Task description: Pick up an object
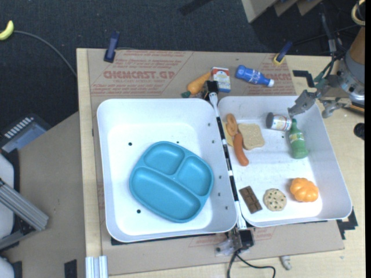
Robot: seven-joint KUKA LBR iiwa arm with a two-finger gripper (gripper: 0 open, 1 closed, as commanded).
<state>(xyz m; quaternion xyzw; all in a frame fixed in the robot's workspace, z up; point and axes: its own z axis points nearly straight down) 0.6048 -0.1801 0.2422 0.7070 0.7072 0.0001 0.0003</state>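
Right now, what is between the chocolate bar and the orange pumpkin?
In the camera view, a round chocolate-chip cookie lies between the brown chocolate bar and the orange toy pumpkin.

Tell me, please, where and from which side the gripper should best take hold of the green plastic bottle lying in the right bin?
The green plastic bottle lies on its side, its length running up and down the view, neck toward the small grey can. Probably best to come straight down from above and close across its wide lower body, fingers on its left and right flanks. The gripper sits just above its neck.
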